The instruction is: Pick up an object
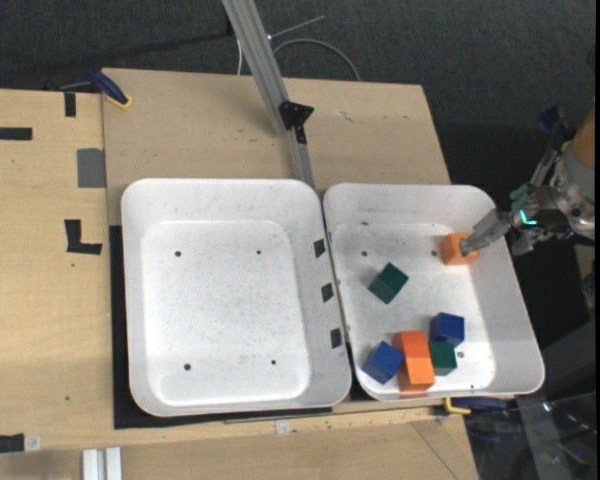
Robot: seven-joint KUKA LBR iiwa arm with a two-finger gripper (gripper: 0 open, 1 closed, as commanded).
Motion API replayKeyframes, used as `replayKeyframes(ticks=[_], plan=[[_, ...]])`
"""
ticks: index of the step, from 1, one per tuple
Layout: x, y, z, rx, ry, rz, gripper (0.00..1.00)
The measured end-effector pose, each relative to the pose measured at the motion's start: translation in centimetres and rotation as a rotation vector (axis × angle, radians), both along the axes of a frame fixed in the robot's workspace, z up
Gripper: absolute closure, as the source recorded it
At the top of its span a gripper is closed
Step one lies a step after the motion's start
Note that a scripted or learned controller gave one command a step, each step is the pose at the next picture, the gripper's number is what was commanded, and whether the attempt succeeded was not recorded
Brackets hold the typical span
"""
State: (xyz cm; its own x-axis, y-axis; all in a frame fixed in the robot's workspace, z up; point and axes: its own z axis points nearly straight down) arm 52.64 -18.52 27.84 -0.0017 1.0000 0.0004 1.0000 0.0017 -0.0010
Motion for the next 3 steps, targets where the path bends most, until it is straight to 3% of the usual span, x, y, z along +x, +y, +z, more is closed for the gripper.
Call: replayKeyframes(ticks=[3], plan=[[0.1,-1.1,-15.3,0.000,0.005,-0.001,0.00]])
